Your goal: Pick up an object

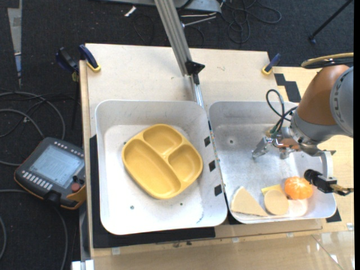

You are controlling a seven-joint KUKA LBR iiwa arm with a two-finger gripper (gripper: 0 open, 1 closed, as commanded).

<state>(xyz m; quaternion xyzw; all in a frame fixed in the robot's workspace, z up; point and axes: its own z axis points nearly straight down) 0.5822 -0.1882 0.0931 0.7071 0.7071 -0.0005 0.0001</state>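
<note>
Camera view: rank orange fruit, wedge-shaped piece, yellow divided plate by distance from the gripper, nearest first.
1. orange fruit: right bin, near-right corner, just below the gripper.
2. wedge-shaped piece: right bin, near edge, left of the fruit.
3. yellow divided plate: left bin, across the divider.

arm (329, 103) cut off at right edge, pincer (260, 149) fingers too small to tell

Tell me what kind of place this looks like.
Most likely a robotics lab or test cell. A KUKA arm reaches over two white bins on a clamped bench, a teach pendant lies on the dark carpet, and loose cables trail behind. The yellow divided plate and toy food look like test props.
</note>
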